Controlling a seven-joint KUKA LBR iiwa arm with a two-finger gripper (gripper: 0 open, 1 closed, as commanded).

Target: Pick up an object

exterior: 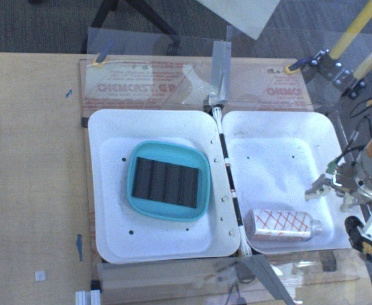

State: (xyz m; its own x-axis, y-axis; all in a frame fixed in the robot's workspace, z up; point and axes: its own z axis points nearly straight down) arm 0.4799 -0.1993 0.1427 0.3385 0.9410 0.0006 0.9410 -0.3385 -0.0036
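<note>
Two shallow white bins sit side by side in the middle of the frame on a wooden bench (27, 170). The left bin (109, 234) holds a teal tray (201, 170) with a dark ribbed insert (166, 182) lying in it, roughly centred and slightly tilted. The right bin (281, 138) holds one thing — a small bottle (282, 224) with a red criss-cross pattern on white, lying on its side in the bin's lower part, close to the divider between the bins and near the lower wall.

The gripper (329, 186) shows at the right edge of the frame, over the right bin's right side, above and to the right of the bottle and apart from it. Whether it is open or closed cannot be made out here; nothing is seen held by it. Behind the bins, at the upper middle, lies a clear sheet with red print (135, 84), and yellow poles (360, 18) cross the upper right corner.
</note>
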